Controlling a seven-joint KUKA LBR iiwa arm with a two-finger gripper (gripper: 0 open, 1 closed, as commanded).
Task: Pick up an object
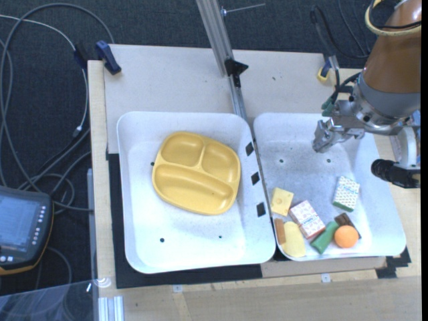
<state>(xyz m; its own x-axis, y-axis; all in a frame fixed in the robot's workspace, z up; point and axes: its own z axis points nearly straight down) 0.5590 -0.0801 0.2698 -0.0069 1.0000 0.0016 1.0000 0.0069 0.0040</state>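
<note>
My gripper (324, 141) hangs over the back part of the right bin (294, 152), above bare white floor. Nothing is seen in it. The loose objects lie toward the bin's front, well below the gripper in the view: a green-and-white patterned box (346, 193), a yellow cheese wedge (281, 200), a red-and-white box (307, 219), a pale yellow oblong piece (293, 240), a green piece (325, 237), an orange ball (346, 237) and a small brown block (344, 220). The patterned box is the nearest to the gripper.
The left bin (140, 199) holds a yellow divided plate (197, 172). A metal post (217, 25) rises behind the wall between the bins. Blue clamps (107, 56) sit at the bench's back corners. Cables and a pendant (20, 229) lie left of the bench.
</note>
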